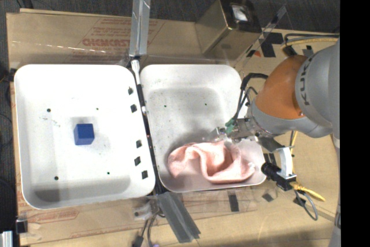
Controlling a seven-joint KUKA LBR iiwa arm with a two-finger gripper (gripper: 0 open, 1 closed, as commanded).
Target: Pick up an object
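Note:
A crumpled pink cloth (211, 162) lies at the near end of the right bin (191, 89). A small blue cube (84, 133) sits in the middle of the left bin (34, 95). My gripper (232, 135) is low over the right bin's near right part, right at the cloth's upper right edge. The wrist hides the fingers, and I cannot see whether they touch or hold the cloth.
A brown cardboard box (226, 25) stands behind the right bin. A metal divider bar (139, 32) runs between the bins at the back. Cardboard sheeting (69, 32) lies under both bins. The arm's orange band (280, 89) hangs over the right bin's right rim.

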